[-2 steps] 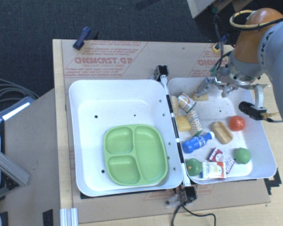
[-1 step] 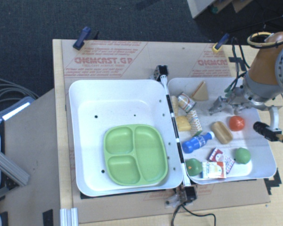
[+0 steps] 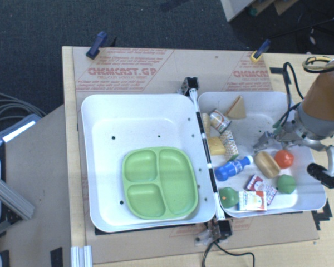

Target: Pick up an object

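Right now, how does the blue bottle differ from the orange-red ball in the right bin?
The blue bottle is long and lies on its side near the divider; the orange-red ball is round and sits further toward the arm's side. The bottle is blue with a white cap; the ball is one plain colour. The bottle lies beside a yellow block; the ball touches a tan bun-shaped piece. Both rest on the right bin floor.

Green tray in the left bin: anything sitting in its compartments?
Nothing visible in the green tray: all three compartments look bare. It lies flat in the left bin; whatever is beneath the tray is covered.
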Action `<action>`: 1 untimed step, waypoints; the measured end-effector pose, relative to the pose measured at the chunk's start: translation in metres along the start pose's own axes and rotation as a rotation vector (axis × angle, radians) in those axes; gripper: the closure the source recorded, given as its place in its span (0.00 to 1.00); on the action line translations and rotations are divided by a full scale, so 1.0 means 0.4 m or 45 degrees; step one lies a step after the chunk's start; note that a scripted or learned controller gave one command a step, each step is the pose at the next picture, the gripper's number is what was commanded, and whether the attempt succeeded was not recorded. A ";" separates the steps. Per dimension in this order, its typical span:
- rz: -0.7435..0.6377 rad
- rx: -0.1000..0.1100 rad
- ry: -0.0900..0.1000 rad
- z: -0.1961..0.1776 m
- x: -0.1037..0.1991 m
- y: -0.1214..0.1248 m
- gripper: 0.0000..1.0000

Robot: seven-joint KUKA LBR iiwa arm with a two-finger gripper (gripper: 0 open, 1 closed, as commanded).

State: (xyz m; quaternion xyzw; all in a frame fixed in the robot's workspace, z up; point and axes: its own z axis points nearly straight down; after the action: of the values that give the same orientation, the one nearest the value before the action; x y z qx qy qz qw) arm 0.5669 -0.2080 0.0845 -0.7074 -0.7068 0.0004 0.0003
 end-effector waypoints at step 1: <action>-0.001 0.002 0.003 0.001 -0.012 -0.114 0.00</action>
State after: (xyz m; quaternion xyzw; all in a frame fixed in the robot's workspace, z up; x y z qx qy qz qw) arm 0.5212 -0.2127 0.0843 -0.7071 -0.7071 -0.0001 0.0017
